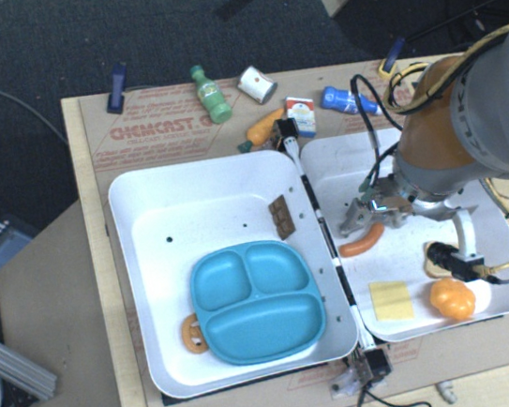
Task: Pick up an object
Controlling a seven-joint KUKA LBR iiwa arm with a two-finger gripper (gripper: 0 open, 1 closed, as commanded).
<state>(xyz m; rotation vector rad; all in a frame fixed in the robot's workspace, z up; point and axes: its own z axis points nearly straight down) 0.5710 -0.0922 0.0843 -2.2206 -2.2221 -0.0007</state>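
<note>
Right bin, near rim: yellow slice at 6 o'clock, orange at 5. Both resting on the floor, well apart from the work.
Left bin: blue plate taking the 6 o'clock half, pretzel tucked at its 8.
Mid right bin: gripper low over sausage, sausage at its 6 to 7 o'clock. Touching or just above, can't tell. Gripper open or closed: can't tell from this slant.
Likely target = sausage, at 9 o'clock of right bin, just beside the divider wall. Probably angled in low for that reason.
Tight on the 9 o'clock side against the wall; bare floor toward 12 for lift-out.
Across the wall: chocolate bar, left bin at 3 o'clock.
Beyond the bins at 12: carrot, carton, bottle. Out of play.
</note>
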